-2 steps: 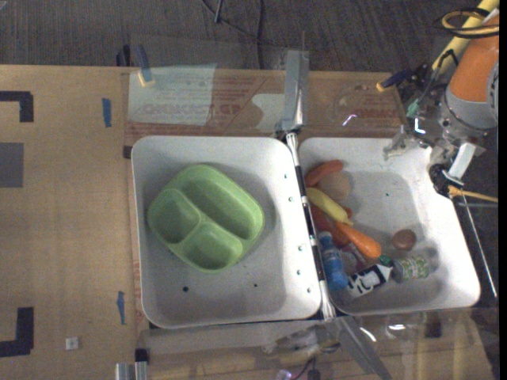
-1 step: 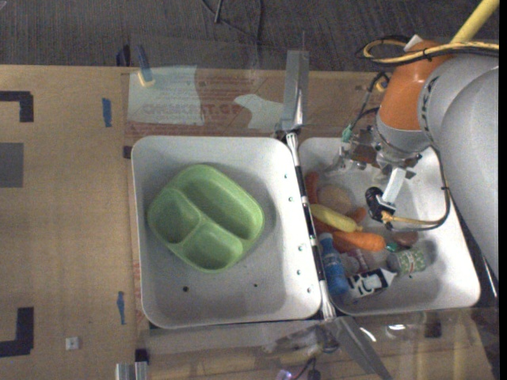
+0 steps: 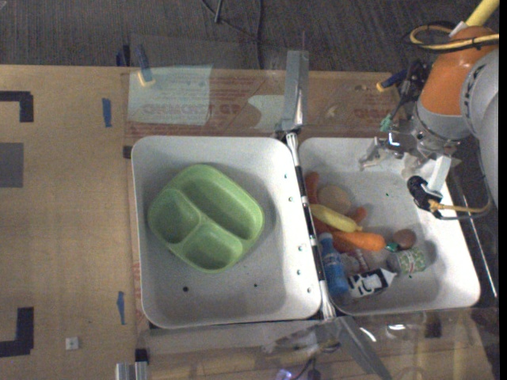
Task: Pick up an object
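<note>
Two white bins side by side. Left bin holds green divided plate. Right bin holds toy food heaped against left wall: banana, carrot, small bottle. Gripper hovers over far edge, apart from heap; grip state cannot tell, nothing held.

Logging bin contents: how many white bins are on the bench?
2. The left bin holds a green plate; the right bin holds a pile of small items, under the gripper.

Grey arm with an orange band reaches in from the right, its gripper hanging low, wrist angled leftward.
</note>
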